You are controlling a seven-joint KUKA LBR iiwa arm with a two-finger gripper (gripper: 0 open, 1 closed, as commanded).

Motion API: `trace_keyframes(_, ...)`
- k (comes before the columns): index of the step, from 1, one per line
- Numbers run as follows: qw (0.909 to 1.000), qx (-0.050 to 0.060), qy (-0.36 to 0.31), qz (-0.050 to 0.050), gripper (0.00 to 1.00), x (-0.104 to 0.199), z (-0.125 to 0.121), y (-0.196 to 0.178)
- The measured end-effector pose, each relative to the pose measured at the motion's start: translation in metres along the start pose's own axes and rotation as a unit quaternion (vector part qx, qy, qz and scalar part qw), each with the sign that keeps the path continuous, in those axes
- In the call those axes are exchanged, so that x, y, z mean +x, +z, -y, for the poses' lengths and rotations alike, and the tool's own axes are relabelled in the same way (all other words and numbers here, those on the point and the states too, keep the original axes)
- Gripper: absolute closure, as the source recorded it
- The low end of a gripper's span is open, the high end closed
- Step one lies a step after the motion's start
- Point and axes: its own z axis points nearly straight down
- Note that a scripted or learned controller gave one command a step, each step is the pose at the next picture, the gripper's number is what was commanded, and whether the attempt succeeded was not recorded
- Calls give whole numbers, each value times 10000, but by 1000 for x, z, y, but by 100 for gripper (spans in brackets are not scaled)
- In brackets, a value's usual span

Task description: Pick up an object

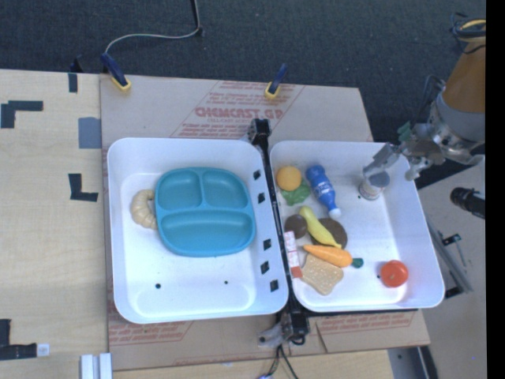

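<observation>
Camera view: smooth blue divided plate.

Cardboard sheet w/ red print lies on tabletop, held by two yellow clamps at back edge. Black cable runs across dark carpet.

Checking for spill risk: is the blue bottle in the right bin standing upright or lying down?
Lying down. The blue bottle rests on its side on the right bin's floor, its white cap pointing toward the near edge, beside the orange ball.
</observation>
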Motion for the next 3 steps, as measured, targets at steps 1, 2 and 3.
trace_keyframes(1,10000,-4,-1,8,0,25,-61,127)
trace_keyframes(2,10000,8,5,5,0,-17,-8,139)
trace_keyframes(3,10000,-26,-11,-1,0,51,-72,146)
